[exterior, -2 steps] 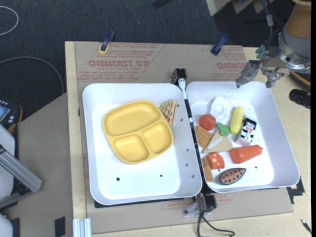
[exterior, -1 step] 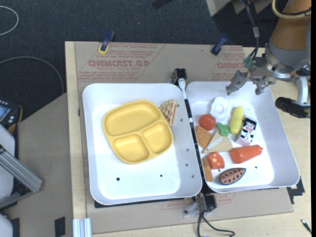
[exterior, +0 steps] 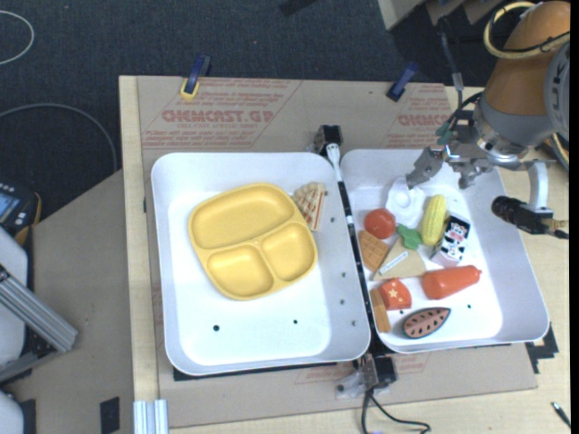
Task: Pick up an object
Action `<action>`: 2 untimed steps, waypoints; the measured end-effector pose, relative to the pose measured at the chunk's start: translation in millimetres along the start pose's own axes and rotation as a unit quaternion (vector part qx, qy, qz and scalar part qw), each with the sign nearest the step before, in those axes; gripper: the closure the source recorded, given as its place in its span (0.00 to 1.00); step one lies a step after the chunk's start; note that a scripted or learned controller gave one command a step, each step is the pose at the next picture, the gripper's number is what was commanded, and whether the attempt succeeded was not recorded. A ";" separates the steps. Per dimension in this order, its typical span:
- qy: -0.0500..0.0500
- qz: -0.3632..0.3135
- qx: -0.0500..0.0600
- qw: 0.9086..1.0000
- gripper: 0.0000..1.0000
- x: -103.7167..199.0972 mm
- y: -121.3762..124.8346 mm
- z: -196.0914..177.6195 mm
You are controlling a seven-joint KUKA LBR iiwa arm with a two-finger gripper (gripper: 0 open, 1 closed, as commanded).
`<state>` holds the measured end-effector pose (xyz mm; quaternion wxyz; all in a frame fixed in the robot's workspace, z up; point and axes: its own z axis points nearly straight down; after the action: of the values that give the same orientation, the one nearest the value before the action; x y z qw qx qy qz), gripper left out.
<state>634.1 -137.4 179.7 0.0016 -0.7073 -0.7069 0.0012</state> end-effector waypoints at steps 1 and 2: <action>0.000 0.000 0.001 1.000 0.00 1.3 -10.7 51.8; -0.004 0.000 -0.008 1.000 0.00 -1.0 -6.2 89.0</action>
<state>627.6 -138.4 90.7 -0.0068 -0.7071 -0.7071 -0.0019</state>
